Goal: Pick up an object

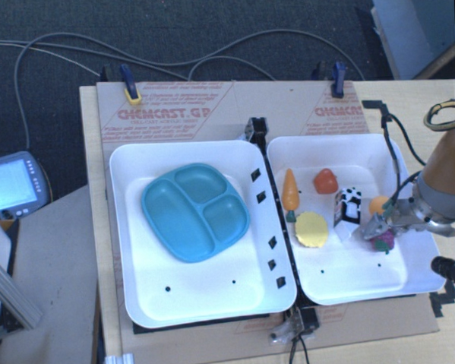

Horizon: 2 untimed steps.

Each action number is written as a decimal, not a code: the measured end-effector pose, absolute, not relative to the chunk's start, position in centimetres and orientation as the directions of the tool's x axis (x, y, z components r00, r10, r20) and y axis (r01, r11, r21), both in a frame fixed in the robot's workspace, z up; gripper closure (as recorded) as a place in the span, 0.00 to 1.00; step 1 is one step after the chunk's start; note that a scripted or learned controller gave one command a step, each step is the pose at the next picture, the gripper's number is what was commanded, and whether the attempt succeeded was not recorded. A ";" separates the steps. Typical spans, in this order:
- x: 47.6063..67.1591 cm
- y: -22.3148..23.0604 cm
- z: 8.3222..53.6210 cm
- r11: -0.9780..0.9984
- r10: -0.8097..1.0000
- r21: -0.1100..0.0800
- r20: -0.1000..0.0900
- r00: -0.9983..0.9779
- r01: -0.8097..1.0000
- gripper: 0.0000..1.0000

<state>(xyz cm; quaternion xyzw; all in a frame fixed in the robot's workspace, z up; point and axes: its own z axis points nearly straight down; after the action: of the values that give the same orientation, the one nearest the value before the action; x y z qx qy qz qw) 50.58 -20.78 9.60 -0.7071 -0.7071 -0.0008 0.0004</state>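
White right bin (347, 289), fingers (376, 229) by its right wall over purple item (383, 243).

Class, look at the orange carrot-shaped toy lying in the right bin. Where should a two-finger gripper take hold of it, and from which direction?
Grip the orange carrot-shaped toy across its thicker middle, coming straight down from above. It lies flat, long axis running along the right white bin's left wall, so the fingers should probably close across its width. The wall side looks tight; the round yellow disc sits just below its end.
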 end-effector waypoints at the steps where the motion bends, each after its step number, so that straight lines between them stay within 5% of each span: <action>1: 50.9 -20.6 16.0 0.002 1.000 0.006 -0.002 -0.002 1.000 1.00; 2: 51.2 -20.4 22.5 0.003 1.000 0.008 -0.003 -0.003 1.000 1.00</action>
<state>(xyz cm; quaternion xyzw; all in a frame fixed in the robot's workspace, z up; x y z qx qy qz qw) 51.18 -20.39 22.46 -0.7062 -0.7080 -0.0018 -0.0038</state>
